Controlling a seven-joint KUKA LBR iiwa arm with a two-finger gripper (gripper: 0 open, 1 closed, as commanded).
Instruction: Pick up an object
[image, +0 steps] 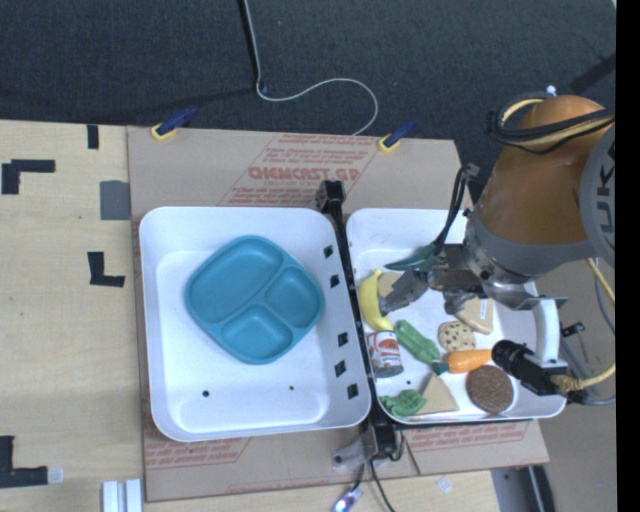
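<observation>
Gripper (408, 280) is hovering low over the right bin (395, 225), near the banana (372, 300). Fingers are spreading apart, released, grasping nothing; probably lining up for a pick. Candidate things are all crowding the right bin: green pepper (417, 341), small can (385, 353), carrot (467, 360), cookie (455, 334), brown round piece (490, 388), green leafy piece (404, 403). They are lying packed and touching, so neighbours are likely getting in the way of a clean grasp. The left bin (160, 300) is holding a blue divided plate (254, 298), well apart. Both bins are sitting on the cardboard-covered surface (300, 165).
</observation>
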